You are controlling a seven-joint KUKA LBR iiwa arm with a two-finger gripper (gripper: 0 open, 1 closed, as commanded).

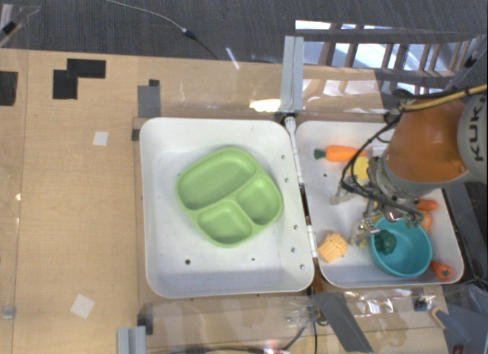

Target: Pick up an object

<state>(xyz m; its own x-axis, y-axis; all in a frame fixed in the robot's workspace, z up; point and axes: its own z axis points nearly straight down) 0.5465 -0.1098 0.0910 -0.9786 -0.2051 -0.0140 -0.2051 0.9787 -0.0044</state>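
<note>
The right bin (456,257) holds the arm's gripper (374,223), low over the teal bowl (404,252), which sits at its four o'clock, just beside. I cannot tell the pincer's state. The yellow corn piece (332,248) lies near, at eight o'clock.

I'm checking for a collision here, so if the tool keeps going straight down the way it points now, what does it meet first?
Most likely the teal bowl: the tool hangs over its left rim, pointing down into the right bin. Depth is unclear from above, so it might slip past the rim to the bin floor.
</note>
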